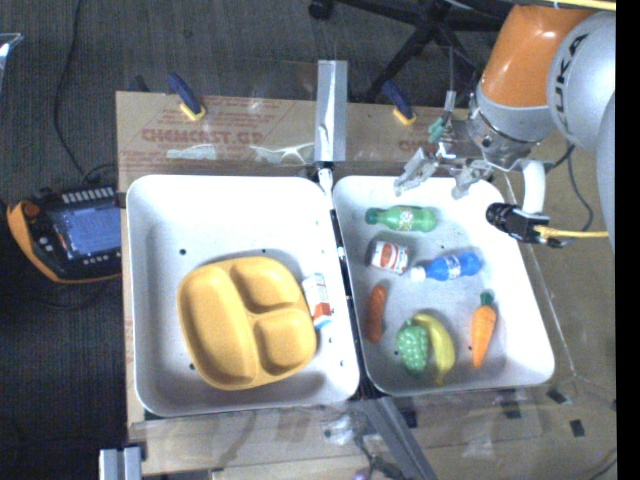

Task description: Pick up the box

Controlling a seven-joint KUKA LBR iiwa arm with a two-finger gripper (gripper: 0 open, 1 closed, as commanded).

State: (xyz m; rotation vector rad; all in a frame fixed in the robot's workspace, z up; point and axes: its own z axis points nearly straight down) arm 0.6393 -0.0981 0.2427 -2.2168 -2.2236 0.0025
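Gripper (439, 171) poised above the far rim of the right bin (535, 313), fingers spread apart and holding nothing. Box (317, 299), small, white with red and blue markings, lying in the left bin (150, 268), tucked between the yellow divided tray (248, 319) and the wall shared with the right bin, seemingly touching the tray's edge. From the gripper, well apart: off to the view's left and toward the near side, across the divider between the bins. Long axis running roughly far-to-near, tilted slightly, almost parallel to that shared wall. Probably calls for a travel over the divider, then a descent with fingers closing across the short width, though little room on either side, with tray on one flank and bin wall on the other. Risk, as a judgement: a finger catching the tray rim or the wall. In the right bin, beneath and near the gripper: green bottle (402, 218), small can (389, 257), blue bottle (447, 266), sausage (376, 311), grapes (411, 346), banana (438, 344), carrot (482, 333), none of them the target.
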